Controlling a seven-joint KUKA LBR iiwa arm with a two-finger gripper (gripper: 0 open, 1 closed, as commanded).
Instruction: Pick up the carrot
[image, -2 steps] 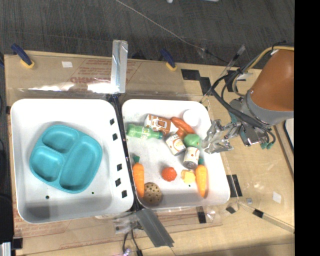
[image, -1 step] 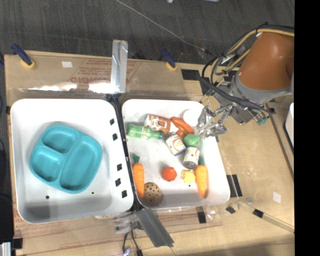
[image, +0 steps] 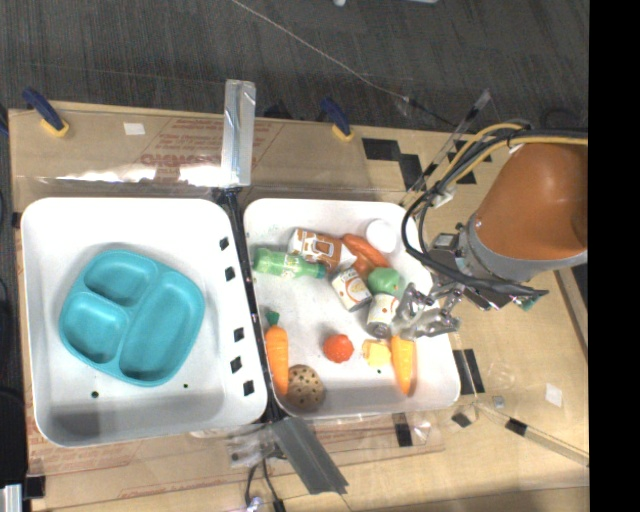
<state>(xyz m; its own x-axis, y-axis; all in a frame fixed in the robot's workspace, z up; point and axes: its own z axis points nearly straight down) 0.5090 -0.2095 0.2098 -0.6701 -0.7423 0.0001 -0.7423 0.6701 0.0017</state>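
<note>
Two orange carrots lie in the right bin (image: 300, 215). One carrot (image: 277, 352), with a small green top, lies along the bin's left wall near the front. The other carrot (image: 402, 364) lies near the front right corner, pointing toward the front edge. My gripper (image: 424, 314) hangs low over the right side of this bin, just above the upper end of the right-hand carrot and beside a small can (image: 380, 313). The grey arm with its orange band (image: 530, 205) reaches in from the right. Nothing is visibly held.
The right bin also holds a green bottle (image: 286, 265), a brown carton (image: 314, 245), a red tomato (image: 339, 347), a yellow piece (image: 375, 352), a brown ball (image: 304, 386) and other small items. A teal divided plate (image: 132, 315) lies in the left bin (image: 40, 230).
</note>
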